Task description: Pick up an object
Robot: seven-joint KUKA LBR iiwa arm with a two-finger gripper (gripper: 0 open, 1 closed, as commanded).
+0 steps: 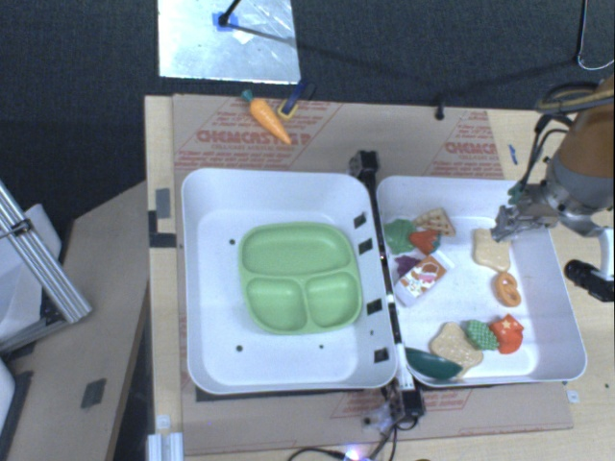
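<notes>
The right bin [562, 301] holds several toy foods. Among them are a cream bread-shaped piece [490, 252], an orange pretzel-like piece [507, 289], a printed packet [421, 277], a waffle wedge [435, 222], a green leaf [399, 230], a toast slice [454, 344], a red piece [508, 333] and a dark green piece [432, 363]. The gripper [509, 224] hangs over the bin's far right part, just above and right of the cream piece. Nothing is seen held in it.
The left bin [207, 257] holds a green divided plate [298, 277]. A toy carrot [269, 120] lies on the bench behind the bins, near a shiny foil sheet [228, 27]. A black latch strip [380, 267] runs between the bins. Cables hang near the arm at the right.
</notes>
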